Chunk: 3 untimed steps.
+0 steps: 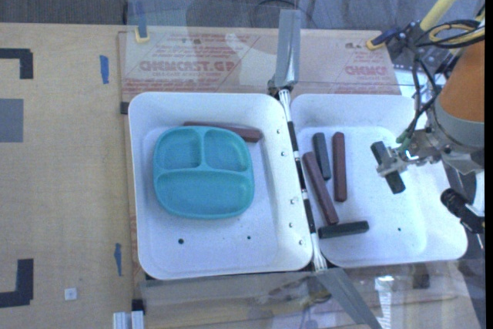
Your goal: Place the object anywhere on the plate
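The gripper (pixel 390 166) hangs over the right bin (pixel 431 115), out toward its right half. Its dark fingers (pixel 395 182) are small and blurry from up here, so I cannot tell if they are open or closed, or if anything is between them. Behind it are the grey arm and its orange band (pixel 470 85), coming in from the right side with some black cables.

To the left of the gripper, on the white floor of the same bin, lie some sticks. A short dark grey stick (pixel 320 156) lies next to a brown stick (pixel 339 166), both pointing up and down (almost side by side). A longer brown stick (pixel 319 187) lies at a slant along the bin's left wall. A black stick (pixel 343 228) lies flat across, near the front of the bin, just below the long brown one.

In the left bin (pixel 208 262) sits a teal plate (pixel 203 171) with three parts in it. One more brown stick (pixel 225 131) lies just behind the plate, touching or nearly touching its back edge, but not on it.

Both bins rest on a tan surface (pixel 62 166) with blue tape marks (pixel 104 69).
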Available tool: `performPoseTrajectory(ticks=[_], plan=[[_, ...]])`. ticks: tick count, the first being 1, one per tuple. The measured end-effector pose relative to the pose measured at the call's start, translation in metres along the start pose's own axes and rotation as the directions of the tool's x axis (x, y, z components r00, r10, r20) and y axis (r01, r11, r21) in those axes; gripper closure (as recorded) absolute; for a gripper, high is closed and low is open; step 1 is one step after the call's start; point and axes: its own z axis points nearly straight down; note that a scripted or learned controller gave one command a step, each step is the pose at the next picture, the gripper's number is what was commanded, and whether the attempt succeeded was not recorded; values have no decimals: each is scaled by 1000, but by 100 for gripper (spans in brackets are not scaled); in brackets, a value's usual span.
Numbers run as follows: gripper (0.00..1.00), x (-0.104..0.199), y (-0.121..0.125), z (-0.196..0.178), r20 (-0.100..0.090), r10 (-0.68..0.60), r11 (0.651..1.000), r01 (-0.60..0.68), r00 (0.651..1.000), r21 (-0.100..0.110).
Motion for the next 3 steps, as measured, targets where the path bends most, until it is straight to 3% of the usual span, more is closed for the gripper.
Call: performPoseTrajectory(ticks=[1, 2, 3], plan=[[100, 54, 53, -4, 1, 28, 1000, -28, 1000, -1], [100, 132, 109, 15, 0, 73, 997, -73, 997, 0], [100, 200, 100, 15, 0, 92, 996, -92, 996, 5]])
